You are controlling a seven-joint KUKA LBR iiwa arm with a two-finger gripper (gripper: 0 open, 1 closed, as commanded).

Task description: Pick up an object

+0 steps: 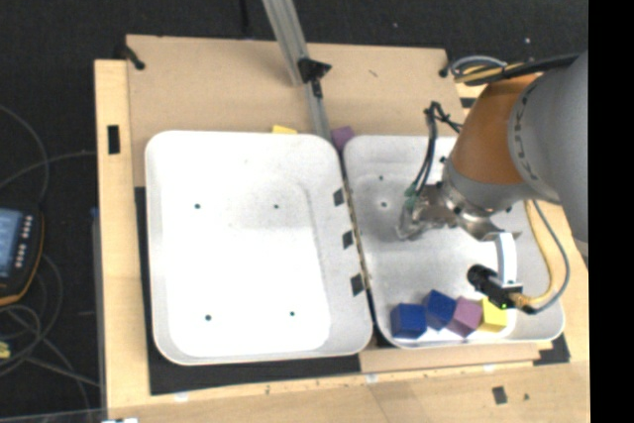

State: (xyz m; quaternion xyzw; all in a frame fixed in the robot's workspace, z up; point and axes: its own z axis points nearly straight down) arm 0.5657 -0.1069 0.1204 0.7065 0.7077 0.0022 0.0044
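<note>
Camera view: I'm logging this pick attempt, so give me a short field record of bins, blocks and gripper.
left bin: white, no blocks seen inside
right bin: white, blocks gathered at its near edge
blocks: dark blue block, blue block, purple block, yellow block
gripper: low over right bin's middle, apart from the blocks
fingers: state unclear
held: nothing visible

Arm bent low; pincer pointing down

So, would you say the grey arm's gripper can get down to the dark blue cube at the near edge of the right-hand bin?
Probably yes. The dark blue cube lies uncovered, with open bin floor between it and the gripper; another blue block crowds its right side.
</note>
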